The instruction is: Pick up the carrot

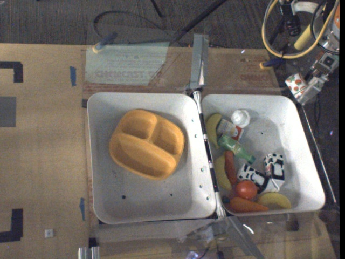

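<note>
- Progress is judged as nil so far; the carrot (248,204) is seen lying in the right bin (308,161), untouched, and nothing is seen lifted.
- Carrot position is given as the near left corner of the right bin; it lies roughly level along the near wall, its thick end toward the bin's left wall and its thin end toward a yellow fruit (275,200).
- Neighbours are packed close; a tomato (246,189) is touching the carrot from just behind, a red sausage (230,167) runs down toward it, and a banana (221,174) lies along the left wall just beside it.
- Gripper (308,86) is seen at the far right, outside the bin's far right corner, among cables; whether it is spread or pressed together cannot be told, as that part is small and cluttered; nothing is seen held by it.
- Relation is stated as well apart; the carrot sits diagonally across the right bin from the gripper, nearer the camera and further left.
- Left bin (102,161) holds an orange tray (146,143), which plays no part in the task.
- Remaining work is judged to be everything: travel over the bin, descent onto the carrot, closing, and lifting; the crowding by the tomato and the near wall is judged likely to hinder a clean grasp.
</note>
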Controlling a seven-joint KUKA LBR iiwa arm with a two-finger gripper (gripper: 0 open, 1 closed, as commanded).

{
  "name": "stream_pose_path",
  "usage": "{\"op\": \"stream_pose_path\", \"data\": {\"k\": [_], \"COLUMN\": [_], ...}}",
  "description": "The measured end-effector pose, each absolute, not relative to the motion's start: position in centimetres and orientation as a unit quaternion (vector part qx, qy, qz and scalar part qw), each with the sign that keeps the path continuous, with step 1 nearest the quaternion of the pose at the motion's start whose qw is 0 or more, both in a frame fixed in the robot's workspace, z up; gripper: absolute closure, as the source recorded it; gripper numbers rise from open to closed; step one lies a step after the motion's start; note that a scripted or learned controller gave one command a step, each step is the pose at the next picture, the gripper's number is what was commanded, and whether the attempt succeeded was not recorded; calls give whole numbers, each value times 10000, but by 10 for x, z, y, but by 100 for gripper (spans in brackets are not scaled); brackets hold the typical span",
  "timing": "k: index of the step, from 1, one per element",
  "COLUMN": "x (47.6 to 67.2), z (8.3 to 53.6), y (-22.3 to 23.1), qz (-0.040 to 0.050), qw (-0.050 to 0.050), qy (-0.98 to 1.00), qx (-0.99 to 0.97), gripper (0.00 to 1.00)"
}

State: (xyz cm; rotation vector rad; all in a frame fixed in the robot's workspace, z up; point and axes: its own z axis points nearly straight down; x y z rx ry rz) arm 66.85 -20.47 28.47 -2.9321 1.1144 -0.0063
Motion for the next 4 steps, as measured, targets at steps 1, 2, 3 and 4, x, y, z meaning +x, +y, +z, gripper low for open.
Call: {"op": "stream_pose_path", "data": {"k": [1, 2, 3, 4], "x": [661, 668, 649, 668], "z": [264, 252, 247, 266], "y": [-197, -220, -160, -221], "qz": [-12, -17, 4, -21], "qw": [21, 19, 21, 18], "qy": [1496, 983, 987, 995], "qx": [-9887, -9952, -9951, -9950], "gripper": [100, 100, 100, 100]}}
